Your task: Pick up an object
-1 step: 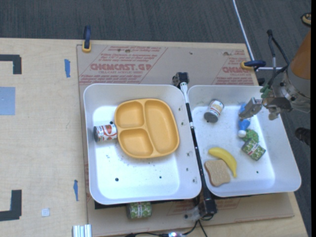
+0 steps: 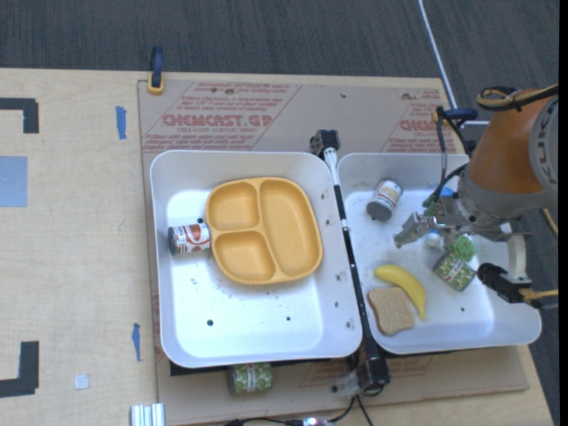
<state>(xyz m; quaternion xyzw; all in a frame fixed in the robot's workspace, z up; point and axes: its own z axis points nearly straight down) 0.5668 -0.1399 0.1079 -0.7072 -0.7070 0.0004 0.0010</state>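
Green packet (image 2: 456,264) in the right bin (image 2: 519,334), close to its right edge and just below the arm's wrist, the nearest candidate for a pick. Gripper (image 2: 415,231) hanging over the middle of that bin, between the small grey can (image 2: 384,199) toward the far left corner and the packet. Parted or closed, impossible to tell from this slant, and nothing visibly held. Banana (image 2: 401,284) and slice of bread (image 2: 391,310) touching each other near the front left corner, apart from the packet.

Likely troubles from here:

- Coming down on bare bin floor, with the gripper seemingly beside the packet rather than over it (depth hard to judge from above).
- Sliding off the packet's soft, crumpled skin, pinching only a fold, then losing it on the lift.
- Nudging the can, apparently on its side, and sending it rolling toward the bin wall.
- Catching the banana by its curved back and tipping it further onto the bread, or dragging both along half-gripped.
- Pressing the packet against the right edge with the wrist and wedging it there.

Yellow divided plate (image 2: 264,229) and red can (image 2: 188,237) in the left bin (image 2: 164,273), well apart from all this and in no danger.
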